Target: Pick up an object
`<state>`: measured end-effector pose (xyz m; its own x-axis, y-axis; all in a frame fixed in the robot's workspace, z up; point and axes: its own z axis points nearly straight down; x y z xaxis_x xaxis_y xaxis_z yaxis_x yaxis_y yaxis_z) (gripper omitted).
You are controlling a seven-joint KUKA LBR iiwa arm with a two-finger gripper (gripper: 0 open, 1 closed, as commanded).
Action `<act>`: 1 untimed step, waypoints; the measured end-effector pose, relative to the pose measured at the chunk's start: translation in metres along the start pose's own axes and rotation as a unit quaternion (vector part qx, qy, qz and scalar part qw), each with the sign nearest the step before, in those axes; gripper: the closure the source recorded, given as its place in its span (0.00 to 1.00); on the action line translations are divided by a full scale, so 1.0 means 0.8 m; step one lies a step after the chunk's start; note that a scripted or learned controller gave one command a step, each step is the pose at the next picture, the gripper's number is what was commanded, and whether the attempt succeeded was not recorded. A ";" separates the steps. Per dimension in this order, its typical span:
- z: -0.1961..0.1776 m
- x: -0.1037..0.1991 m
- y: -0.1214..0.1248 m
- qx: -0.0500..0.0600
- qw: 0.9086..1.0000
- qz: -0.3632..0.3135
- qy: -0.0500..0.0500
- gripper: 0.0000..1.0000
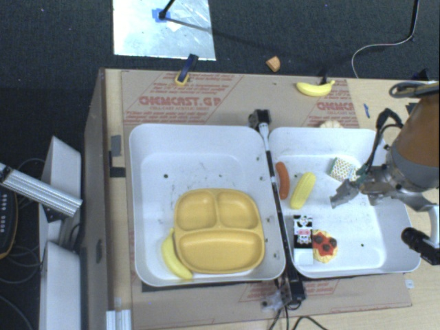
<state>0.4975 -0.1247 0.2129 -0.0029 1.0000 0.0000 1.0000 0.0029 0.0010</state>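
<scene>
Bottom of the right bin (392,263) held a pizza slice (324,246) and small carton (302,231). Gripper (342,199) sat above them, nothing visibly held, jaw state unreadable. Corn cob (303,190) lay just left of it, long axis near-vertical, slightly tilted.

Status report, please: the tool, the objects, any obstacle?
Tool low in right bin, holding nothing. Corn and hot dog lie to its left, untouched. Way to them clear.

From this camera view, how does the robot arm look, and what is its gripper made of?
The arm is bulky with an orange-brown band above grey wrist parts. Dark cables loop beside it. The gripper is grey metal, narrowing to thin fingers.
</scene>
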 end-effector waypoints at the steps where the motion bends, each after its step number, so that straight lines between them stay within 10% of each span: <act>1: 0.124 0.049 0.072 0.001 1.000 0.000 0.000 0.00</act>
<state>0.5550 -0.0851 0.1138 -0.0029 1.0000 0.0008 1.0000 0.0029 -0.0018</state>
